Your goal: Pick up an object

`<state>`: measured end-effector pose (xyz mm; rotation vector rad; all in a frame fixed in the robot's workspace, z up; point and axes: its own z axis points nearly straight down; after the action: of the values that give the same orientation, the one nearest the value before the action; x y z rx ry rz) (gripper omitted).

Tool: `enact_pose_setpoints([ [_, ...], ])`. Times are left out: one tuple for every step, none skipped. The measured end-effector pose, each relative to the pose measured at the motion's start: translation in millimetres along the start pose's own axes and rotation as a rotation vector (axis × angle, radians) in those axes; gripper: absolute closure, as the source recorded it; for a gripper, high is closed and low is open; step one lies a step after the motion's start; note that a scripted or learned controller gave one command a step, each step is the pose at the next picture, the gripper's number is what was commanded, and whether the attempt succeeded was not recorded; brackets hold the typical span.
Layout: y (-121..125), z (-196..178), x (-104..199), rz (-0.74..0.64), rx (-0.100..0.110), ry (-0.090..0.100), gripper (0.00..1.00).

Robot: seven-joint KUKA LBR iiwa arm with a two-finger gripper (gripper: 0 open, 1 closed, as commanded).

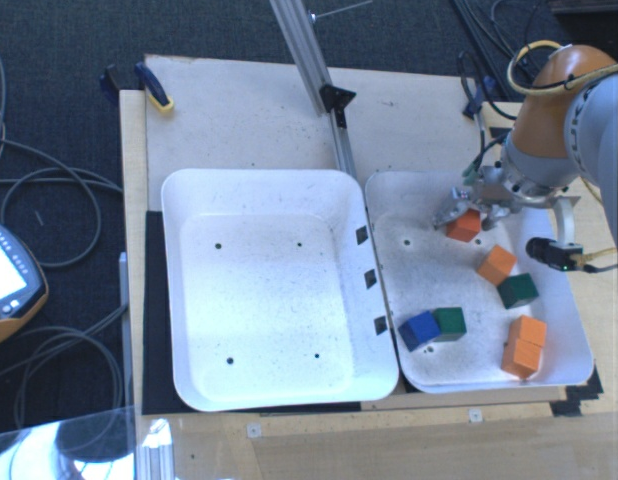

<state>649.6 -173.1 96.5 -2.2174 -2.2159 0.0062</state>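
Camera view: arm enters from the right, gripper (467,211) low over the far end of the right bin (421,370), directly at a red-orange block (464,226). Whether the hand is wide, narrow or gripping cannot be told; the wrist hides it. Other candidates lie well apart from it: orange block (496,264), dark green block (517,290), blue block (420,329) touching a green block (450,322), tall orange block (524,345). Left bin (204,386) bare. Judgement: straddle the red-orange block squarely, close firmly, lift straight up, then check that it rises with the gripper.
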Motion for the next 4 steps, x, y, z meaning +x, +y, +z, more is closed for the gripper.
enact_pose_setpoints([
  [3,-15,0,-0.001,-0.009,-0.002,1.0],
  [16,-25,87,-0.009,-0.009,0.002,1.0],
  [12,-109,141,-0.008,-0.017,0.0,1.0],
  [-63,-102,225,-0.009,0.0,0.003,1.0],
])
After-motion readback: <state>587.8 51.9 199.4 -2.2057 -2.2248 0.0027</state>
